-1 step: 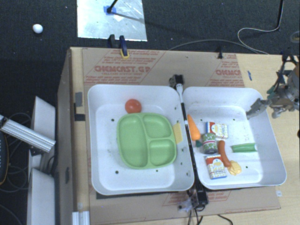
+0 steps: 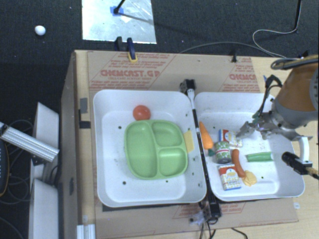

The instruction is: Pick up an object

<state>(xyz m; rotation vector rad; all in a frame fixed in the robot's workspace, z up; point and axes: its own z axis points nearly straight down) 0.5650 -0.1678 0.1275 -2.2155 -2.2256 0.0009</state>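
The gripper (image 2: 247, 129), its fingers' state impossible to tell, hovers over the right bin (image 2: 286, 188) near tightly clustered toys (image 2: 227, 156), where crowding could spoil a clean pick.

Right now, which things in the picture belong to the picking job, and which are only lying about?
For the job:
- tool, over the right bin
- carrot
- small can
- sausage
- green stick
- small carton

Lying about:
- green divided plate in the left bin
- red ball behind the plate
- white ball on the floor
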